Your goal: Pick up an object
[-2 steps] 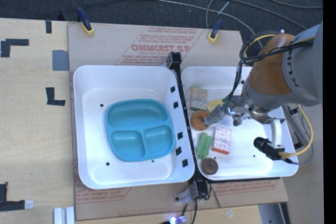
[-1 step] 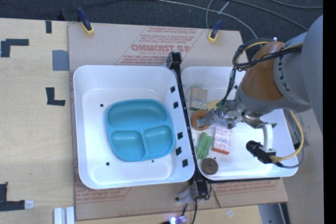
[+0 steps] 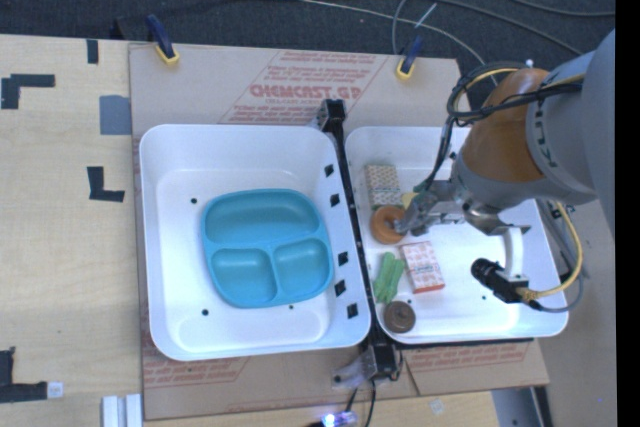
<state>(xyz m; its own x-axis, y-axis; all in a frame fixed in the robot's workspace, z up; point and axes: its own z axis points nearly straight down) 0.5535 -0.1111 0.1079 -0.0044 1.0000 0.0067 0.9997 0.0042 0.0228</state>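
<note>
Hand [image 3: 407,220] low in right bin [image 3: 455,315], at the orange disc [image 3: 387,224] near the divider; grip state cannot be told. Red box [image 3: 422,267], green packet [image 3: 388,276] crowd just beside.

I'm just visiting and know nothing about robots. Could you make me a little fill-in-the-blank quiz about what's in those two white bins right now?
1. The blue divided tray lies in the ____ bin.
2. The tray has ____ compartments.
3. The gripper hovers over the ____ bin.
4. The green object lies just to the ____ of the red and white box.

Missing words: left; three; right; left
</note>
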